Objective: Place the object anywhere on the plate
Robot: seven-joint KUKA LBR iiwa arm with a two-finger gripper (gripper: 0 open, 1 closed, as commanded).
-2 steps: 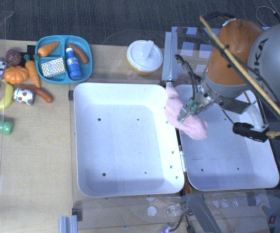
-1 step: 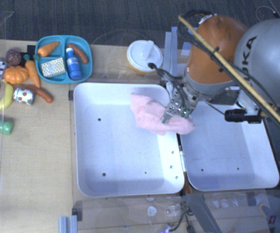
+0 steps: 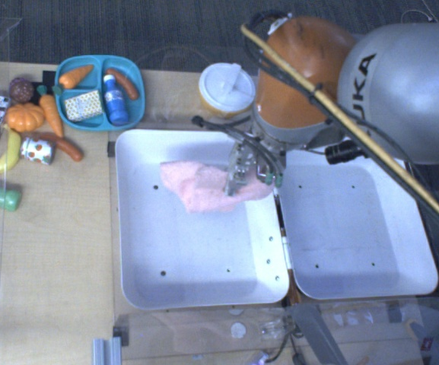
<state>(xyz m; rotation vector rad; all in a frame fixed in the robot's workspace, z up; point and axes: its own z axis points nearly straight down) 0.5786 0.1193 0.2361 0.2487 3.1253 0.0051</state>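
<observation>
The grey KUKA arm (image 3: 402,90), with its orange band (image 3: 303,67), reaches in over the right bin (image 3: 364,234), its upper part cut off by the frame. The left bin (image 3: 196,265) holds a crumpled pink cloth (image 3: 200,187) near its far right corner. The gripper (image 3: 242,177) stands over the cloth's right end; whether it is parted or gripping cannot be made out. Past the bins' far edge, a divided blue plate (image 3: 101,92) holds toy food, beside a lidded cup (image 3: 227,88) partly hidden by the arm. More toy vegetables (image 3: 40,128) lie at the bench's left edge.
</observation>
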